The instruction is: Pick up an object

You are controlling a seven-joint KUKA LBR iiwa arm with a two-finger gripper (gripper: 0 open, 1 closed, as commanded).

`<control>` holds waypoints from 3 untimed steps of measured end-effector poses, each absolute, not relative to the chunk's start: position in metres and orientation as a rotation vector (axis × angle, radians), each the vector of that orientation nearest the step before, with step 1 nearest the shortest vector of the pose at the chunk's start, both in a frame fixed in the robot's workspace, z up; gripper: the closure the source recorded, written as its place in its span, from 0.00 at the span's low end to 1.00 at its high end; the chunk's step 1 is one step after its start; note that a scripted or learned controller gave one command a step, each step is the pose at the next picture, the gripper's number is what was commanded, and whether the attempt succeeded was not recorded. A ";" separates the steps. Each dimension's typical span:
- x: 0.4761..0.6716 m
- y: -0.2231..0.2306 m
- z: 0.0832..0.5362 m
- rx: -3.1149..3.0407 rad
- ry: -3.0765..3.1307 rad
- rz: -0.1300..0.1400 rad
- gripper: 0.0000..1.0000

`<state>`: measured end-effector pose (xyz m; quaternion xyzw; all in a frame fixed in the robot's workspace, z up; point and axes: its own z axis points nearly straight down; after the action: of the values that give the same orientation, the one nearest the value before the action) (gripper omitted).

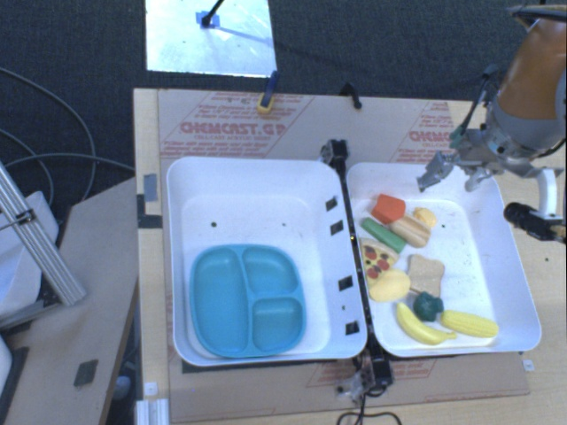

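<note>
Bananas [443, 324] at right bin's [523, 312] near edge | hand [454, 177] spread, holding nothing, above bin's far rim

Red "CHEMCAST GP" print repeats across the board [232, 127] beneath both bins, partly hidden.

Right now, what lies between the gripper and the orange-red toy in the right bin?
In the camera view, only bare white bin floor lies between the gripper and the orange-red toy.
</note>
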<state>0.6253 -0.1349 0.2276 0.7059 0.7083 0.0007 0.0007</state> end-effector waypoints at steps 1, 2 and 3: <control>0.499 -0.145 0.090 2.239 2.229 -0.016 0.00; 0.509 -0.145 0.108 2.219 2.221 0.004 1.00; 0.505 -0.143 0.089 2.216 2.214 0.008 1.00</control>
<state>0.5053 -0.1431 0.0891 0.7074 0.7067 0.0025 0.0043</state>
